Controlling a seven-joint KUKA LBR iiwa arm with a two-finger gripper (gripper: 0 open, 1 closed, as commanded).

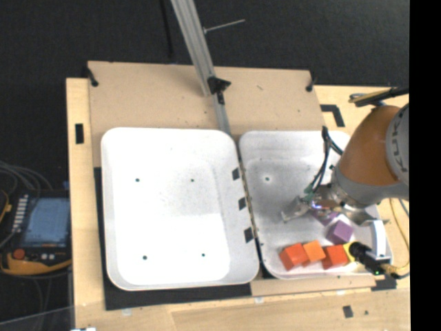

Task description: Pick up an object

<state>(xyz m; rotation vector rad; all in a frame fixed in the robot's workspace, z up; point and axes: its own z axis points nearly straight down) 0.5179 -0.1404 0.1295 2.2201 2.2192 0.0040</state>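
- The gripper [298,211] hangs low inside the right bin [275,164]; whether it is clenched cannot be told.
- A purple block [340,231] lies just right of it; orange blocks [314,254] sit nearer.

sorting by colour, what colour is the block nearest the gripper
Purple block, clearest in the camera view.

A pale wooden bench [79,185] stands on dark floor [41,33], with a metal pole [196,40] slanting across it.

- Arm [375,157]: rounded grey casing with a broad orange band.
- Cables [322,163]: thin, dark and green, along the wrist.
- End effector [298,211]: grey metal, small violet light.
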